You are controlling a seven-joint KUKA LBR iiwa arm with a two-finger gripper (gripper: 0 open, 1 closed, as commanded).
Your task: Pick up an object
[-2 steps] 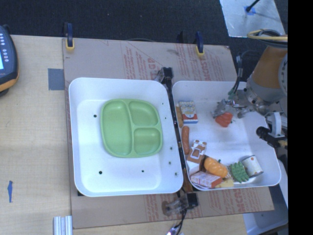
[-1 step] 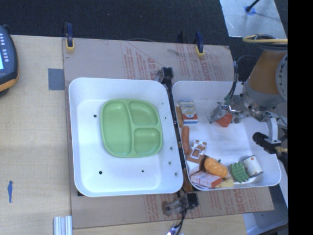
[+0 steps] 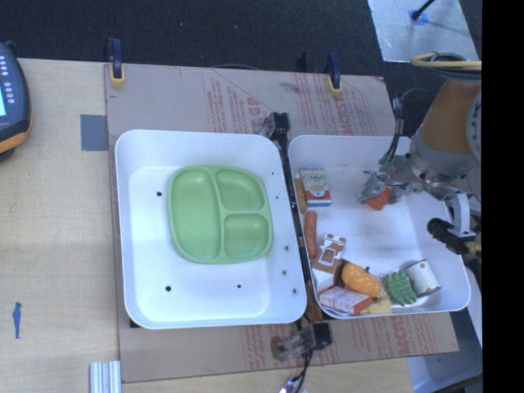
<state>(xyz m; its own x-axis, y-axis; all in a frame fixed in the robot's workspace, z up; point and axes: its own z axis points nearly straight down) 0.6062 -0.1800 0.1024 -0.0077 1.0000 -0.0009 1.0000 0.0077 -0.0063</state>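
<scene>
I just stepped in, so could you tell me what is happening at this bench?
The KUKA arm reaches into the right bin, its gripper low over a small red-orange item near the back. Other toy foods lie along the bin's left and front edges. The left bin holds a green divided plate.

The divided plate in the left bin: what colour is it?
Light green; the divided plate shows plainly in the camera view.

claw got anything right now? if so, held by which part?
Cannot tell. The claw sits low in the right bin with a small red-orange piece at its tip, but the view doesn't show whether that piece is gripped.
</scene>
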